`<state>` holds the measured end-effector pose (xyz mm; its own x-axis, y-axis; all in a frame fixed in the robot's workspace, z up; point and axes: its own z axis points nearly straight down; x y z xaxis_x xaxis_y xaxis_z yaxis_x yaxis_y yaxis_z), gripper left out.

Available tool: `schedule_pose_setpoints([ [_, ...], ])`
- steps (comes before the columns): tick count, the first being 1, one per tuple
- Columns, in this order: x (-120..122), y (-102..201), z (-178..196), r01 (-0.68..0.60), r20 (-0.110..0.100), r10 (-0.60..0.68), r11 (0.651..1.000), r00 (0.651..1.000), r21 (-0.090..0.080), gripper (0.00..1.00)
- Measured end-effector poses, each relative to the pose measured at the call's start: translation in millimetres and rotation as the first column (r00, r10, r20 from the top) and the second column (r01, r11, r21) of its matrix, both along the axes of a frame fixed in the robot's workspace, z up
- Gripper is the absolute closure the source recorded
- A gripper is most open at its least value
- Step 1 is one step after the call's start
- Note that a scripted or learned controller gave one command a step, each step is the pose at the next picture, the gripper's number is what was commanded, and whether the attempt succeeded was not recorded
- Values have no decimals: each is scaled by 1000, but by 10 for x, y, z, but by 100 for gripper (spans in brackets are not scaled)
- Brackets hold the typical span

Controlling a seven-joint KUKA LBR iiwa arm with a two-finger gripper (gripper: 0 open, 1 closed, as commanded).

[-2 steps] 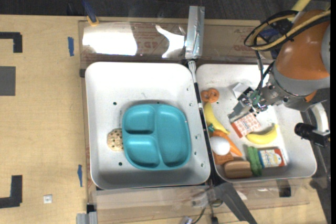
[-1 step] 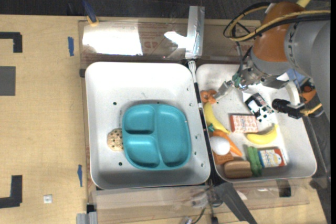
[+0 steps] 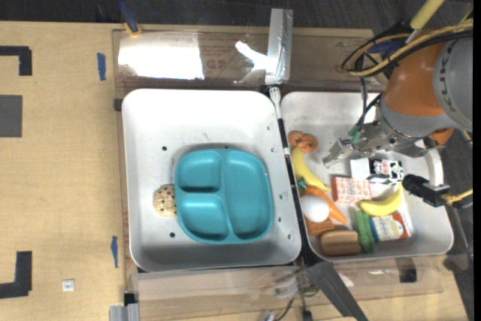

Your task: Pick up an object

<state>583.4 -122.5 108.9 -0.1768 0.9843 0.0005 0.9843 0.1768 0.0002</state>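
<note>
My gripper (image 3: 347, 149) hangs over the middle of the right bin (image 3: 331, 110), with the grey arm and its orange band (image 3: 415, 83) reaching in from the right. Just below it lie a small white block (image 3: 359, 167), a red-and-white box (image 3: 346, 189) and a black-and-white patterned carton (image 3: 386, 169). To its left are a brown pretzel (image 3: 302, 140) and a yellow banana (image 3: 305, 169). A second banana (image 3: 381, 203) rests on a printed carton (image 3: 392, 225). The gripper's own body hides what is directly beneath it.
The right bin also holds a white egg (image 3: 316, 210), an orange carrot (image 3: 334, 208), a brown bread piece (image 3: 339, 241) and a green item (image 3: 364, 231). In the left bin (image 3: 195, 116) sit a teal divided plate (image 3: 223, 194) and a cookie (image 3: 164, 200). Cables (image 3: 376, 49) run behind the arm.
</note>
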Motion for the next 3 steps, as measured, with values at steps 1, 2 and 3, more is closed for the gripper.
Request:
schedule_pose_setpoints([
  [1, -551, 78, -42, 43, 0, -43, 999, 999, 0, 0],
  [2, -1045, -508, 200, 59, 1, -59, 998, 998, -3, 0],
  [3, -949, -890, -184, -270, 18, 270, 963, 963, 9, 0],
])
